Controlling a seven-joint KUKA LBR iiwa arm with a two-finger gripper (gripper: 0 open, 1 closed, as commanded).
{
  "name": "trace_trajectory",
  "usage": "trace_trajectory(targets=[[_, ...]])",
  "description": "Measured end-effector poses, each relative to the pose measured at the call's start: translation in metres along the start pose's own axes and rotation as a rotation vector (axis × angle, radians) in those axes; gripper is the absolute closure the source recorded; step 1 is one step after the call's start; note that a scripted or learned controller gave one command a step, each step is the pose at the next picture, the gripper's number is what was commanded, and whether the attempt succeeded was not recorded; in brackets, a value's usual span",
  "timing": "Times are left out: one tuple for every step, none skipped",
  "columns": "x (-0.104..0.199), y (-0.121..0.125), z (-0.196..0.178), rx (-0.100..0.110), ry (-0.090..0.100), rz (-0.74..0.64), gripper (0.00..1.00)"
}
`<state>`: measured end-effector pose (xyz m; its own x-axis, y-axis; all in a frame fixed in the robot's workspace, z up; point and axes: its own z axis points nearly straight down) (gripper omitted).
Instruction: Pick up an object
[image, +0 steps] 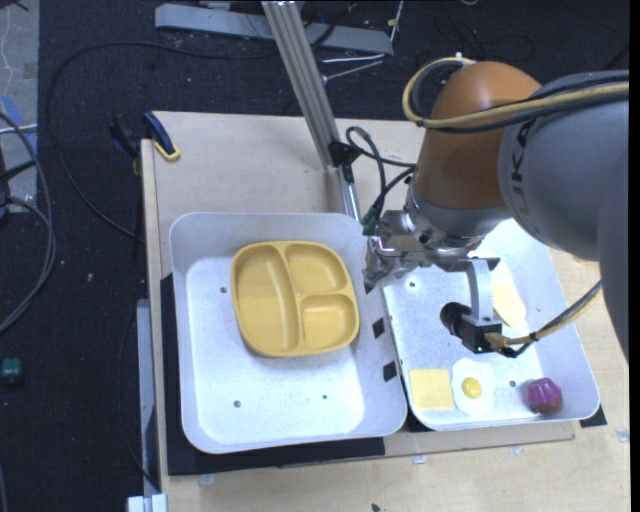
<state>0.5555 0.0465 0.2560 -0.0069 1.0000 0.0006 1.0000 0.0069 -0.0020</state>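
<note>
yellow divided plate (295, 298) in left bin (200, 330), toy egg (472, 387), yellow square (432, 388), purple lump (543, 394) in right bin (555, 300), arm (560, 150) overhead

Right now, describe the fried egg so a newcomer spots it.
In the right white bin, three items line its near edge. The fried egg is the middle one: white with a yellow yolk, between a yellow square and a purple lump.

Here's the arm (575, 160), a fat, smooth shell in plain grey with dark lettering (518, 168) running along its edge. Above the wrist sits the orange band (478, 115), rounded and glossy like a dome. A yellow cable (437, 73) loops over the top of it and trails along the grey shell. Below that, the gripper (385, 262) is a cluster of silvery metal plates, with thin black cables (385, 185) feeding in.
</note>
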Motion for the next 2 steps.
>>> trace_trajectory(targets=[[0.0459,-0.0056,0.006,0.0,0.0,0.0,1.0],[0.0431,-0.0052,0.0057,0.0,-0.001,0.005,0.0]])
